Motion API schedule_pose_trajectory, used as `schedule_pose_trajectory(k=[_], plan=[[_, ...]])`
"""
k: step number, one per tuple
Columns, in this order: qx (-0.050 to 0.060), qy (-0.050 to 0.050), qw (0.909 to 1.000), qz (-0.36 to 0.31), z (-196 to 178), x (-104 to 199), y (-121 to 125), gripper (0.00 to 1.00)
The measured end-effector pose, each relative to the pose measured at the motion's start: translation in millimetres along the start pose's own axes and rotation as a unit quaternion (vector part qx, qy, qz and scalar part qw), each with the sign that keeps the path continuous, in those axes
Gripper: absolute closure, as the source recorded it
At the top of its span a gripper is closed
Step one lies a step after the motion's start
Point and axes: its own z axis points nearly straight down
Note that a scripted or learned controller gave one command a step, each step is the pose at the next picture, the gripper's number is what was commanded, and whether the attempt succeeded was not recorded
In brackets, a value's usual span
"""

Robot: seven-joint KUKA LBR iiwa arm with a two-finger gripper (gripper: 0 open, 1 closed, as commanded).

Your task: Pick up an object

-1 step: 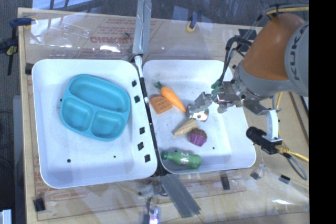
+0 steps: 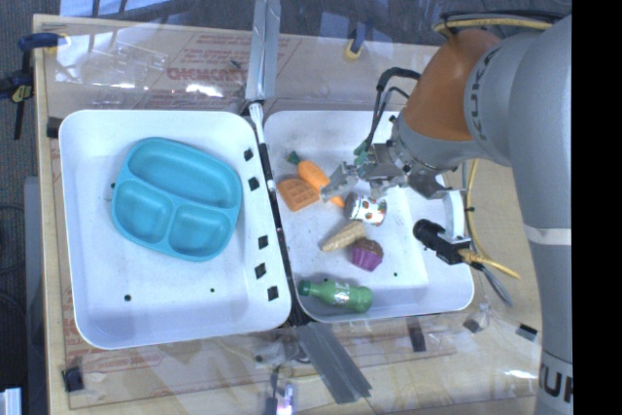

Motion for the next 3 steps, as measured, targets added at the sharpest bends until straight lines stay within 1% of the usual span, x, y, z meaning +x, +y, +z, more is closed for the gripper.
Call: schedule_pose_trajectory(k=[1, 2, 3], plan=[[-0.006, -0.002, 0.9998, -0.019, 56.3, 22.0, 49.5, 0.0], [-0.006, -0.001, 0.9998, -0.021, 47.2, 23.4, 50.7, 1.0], [-0.002, 0.0, 0.9999, 0.01, -93.5, 68.1, 54.3, 1.0]])
